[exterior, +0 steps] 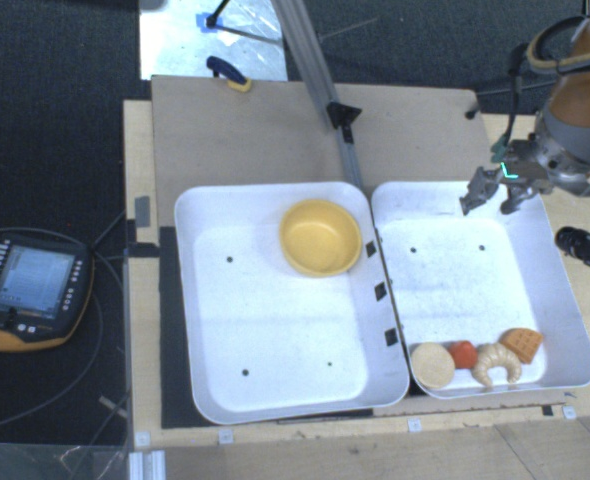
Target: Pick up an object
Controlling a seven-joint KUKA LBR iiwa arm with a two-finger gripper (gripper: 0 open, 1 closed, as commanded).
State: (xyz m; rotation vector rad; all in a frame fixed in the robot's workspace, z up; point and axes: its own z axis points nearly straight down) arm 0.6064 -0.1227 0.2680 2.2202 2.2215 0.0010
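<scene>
Two bins in my view: hand (495, 196) released, empty, over right bin (475, 268) far edge; yellow bowl (320, 236) in left bin (225, 318).

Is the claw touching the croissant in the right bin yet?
Apart. The camera view shows the claw open at the bin's far end, the croissant near the front.
</scene>
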